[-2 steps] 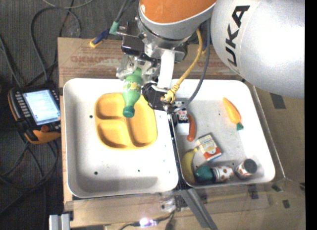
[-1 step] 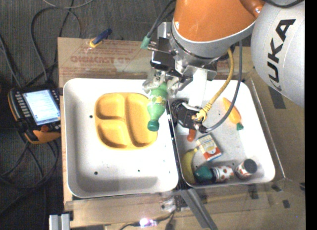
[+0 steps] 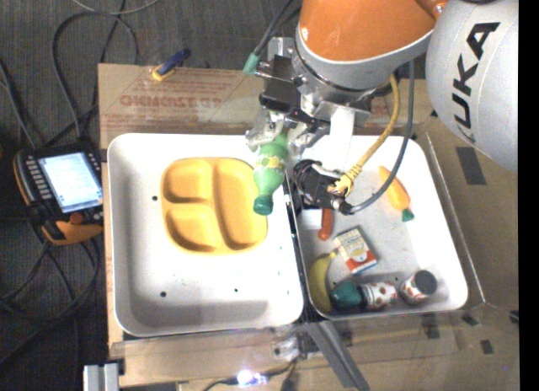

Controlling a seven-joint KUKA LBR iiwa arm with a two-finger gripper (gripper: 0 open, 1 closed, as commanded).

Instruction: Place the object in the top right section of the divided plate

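A yellow divided plate [image 3: 210, 206] lies in the left white bin [image 3: 143, 297]. My gripper [image 3: 275, 138] hangs over the bin's right edge, just above the plate's top right corner. It is shut on a green bottle [image 3: 268, 174] with a darker green cap, held by its base. The bottle hangs cap down, and the cap [image 3: 263, 205] sits over the right rim of the plate's top right section. The arm's orange band hides the wrist above.
The right bin [image 3: 442, 212] holds an orange carrot-like toy [image 3: 397, 191], a red stick [image 3: 326, 222], a small carton [image 3: 357, 250], a banana [image 3: 319, 277], a dark green bottle [image 3: 347, 297] and a can [image 3: 413, 286]. A teach pendant [image 3: 63, 187] lies left of the bins.
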